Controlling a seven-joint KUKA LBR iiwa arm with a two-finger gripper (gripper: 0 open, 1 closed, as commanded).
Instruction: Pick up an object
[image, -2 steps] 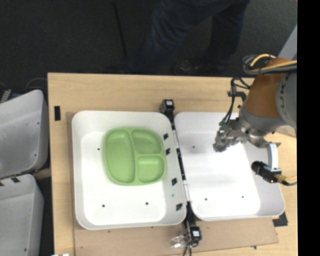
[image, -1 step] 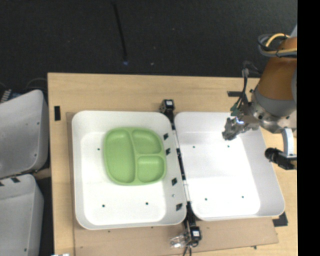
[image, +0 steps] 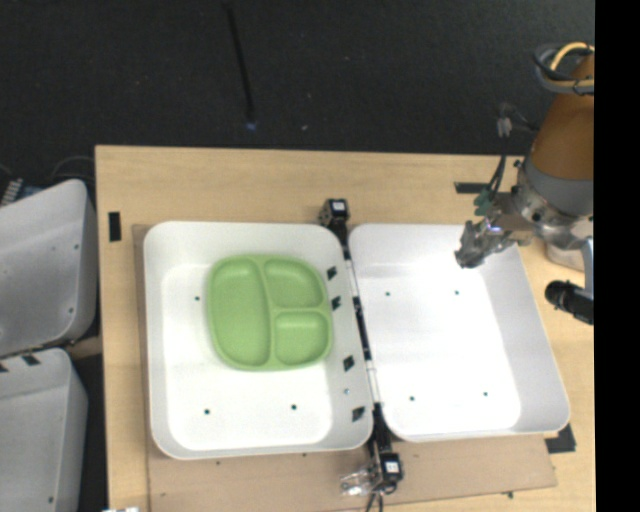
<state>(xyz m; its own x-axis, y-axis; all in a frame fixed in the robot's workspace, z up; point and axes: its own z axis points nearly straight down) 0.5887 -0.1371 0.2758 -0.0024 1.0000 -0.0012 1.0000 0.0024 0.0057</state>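
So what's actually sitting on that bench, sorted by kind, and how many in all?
White bins: 2, left bin and right bin
Green divided plates: 1, the plate in the left bin
Total: 3

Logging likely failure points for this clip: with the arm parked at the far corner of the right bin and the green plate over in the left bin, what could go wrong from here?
1. The gripper sits over the right bin, and the green divided plate lies in the left bin, so a descent here would likely grasp nothing.
2. The plate lies flat and looks wide and shallow, so a two-finger grasp may slip off its rim.
3. Crossing over, the arm could clip the divider with black clips.
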